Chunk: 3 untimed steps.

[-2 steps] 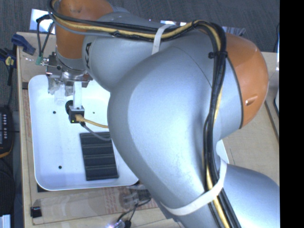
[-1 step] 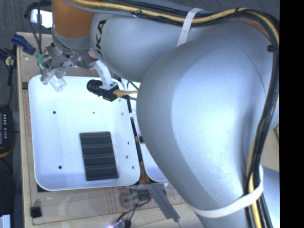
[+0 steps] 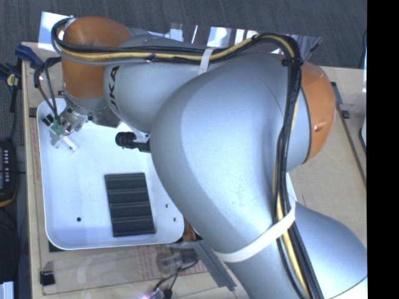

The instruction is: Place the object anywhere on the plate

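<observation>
Closest to the lens: my own bulky grey arm link (image 3: 249, 167), which covers the right side of the bench, so I can't say what lies under it.

Below it, wooden bench edge (image 3: 112, 266), then the shallow white left bin (image 3: 75, 229).

Dark ribbed rectangular slab (image 3: 129, 204) lies flat on the bin's near half, long side running away from the camera, well apart from my two-finger gripper (image 3: 62, 132). My read is that this is the task's thing, or possibly the "plate" itself; I can't tell which from this view. Either way it sits flat and square, an easy top-down target.

Further in, a small black stubby piece (image 3: 126, 140) sits just beside my arm. It's either a loose item or part of me; too small to tell.

The gripper is at the bin's far-left corner, pointing down and close to the bin floor. How the jaws stand I can't tell, because they're too small and cluttered by a green bit at the tip. I see nothing between them, so I claim no hold.

The arm is stretched across both bins to reach that corner, which is why the orange wrist band (image 3: 90, 55) and yellow-black cable (image 3: 187, 56) sit at the far edge.

Judgement: pick not confirmed, placing step still open.
</observation>
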Tool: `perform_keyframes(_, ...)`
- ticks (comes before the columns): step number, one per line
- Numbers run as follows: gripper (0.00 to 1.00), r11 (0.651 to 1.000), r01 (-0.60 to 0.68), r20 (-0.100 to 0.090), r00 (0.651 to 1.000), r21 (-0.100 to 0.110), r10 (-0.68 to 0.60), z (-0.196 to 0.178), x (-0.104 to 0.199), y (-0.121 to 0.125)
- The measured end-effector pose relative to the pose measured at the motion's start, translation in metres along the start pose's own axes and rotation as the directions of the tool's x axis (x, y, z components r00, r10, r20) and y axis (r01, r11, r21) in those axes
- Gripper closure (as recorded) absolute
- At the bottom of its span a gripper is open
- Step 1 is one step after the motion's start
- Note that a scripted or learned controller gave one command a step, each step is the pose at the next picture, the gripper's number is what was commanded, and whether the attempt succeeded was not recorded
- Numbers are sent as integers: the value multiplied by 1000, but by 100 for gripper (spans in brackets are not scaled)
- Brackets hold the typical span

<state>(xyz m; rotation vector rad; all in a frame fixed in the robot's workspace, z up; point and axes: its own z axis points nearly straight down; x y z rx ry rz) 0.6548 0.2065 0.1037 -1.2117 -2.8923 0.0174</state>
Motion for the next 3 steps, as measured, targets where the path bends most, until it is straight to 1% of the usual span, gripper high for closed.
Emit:
perform_keyframes(1, 100, 928, 372, 7, 928, -11, -372, -151, 27, -59)
perform_keyframes(2, 100, 946, 325, 2, 946, -8, -325, -90, 82, -128)
perform_keyframes(3, 100, 998, -64, 1, 998, -12, 64, -198, 68, -102)
